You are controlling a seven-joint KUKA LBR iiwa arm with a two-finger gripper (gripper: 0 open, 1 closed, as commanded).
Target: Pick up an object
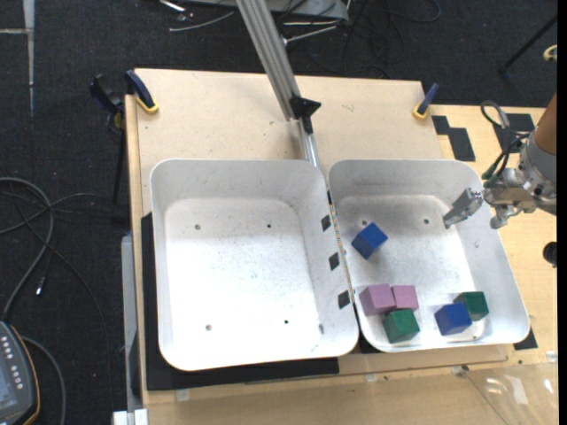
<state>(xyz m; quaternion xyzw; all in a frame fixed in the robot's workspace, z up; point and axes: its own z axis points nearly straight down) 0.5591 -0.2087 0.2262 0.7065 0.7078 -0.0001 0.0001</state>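
The blue cube (369,239) sits alone near the middle of the right bin (390,177), tilted on a corner. It looks light, rigid and smooth, best pinched across two flat opposite faces. The gripper (474,204) hovers over the bin's far right edge, touching nothing; I cannot tell how wide it stands.

The claw (479,209) hangs over the right bin's (390,177) far right rim, holding nothing. Inside that bin lie a blue block (369,239), two pink blocks (388,297), two green blocks (400,324) and another blue one (453,318). The left bin (239,184) sits alongside on the counter (221,113).
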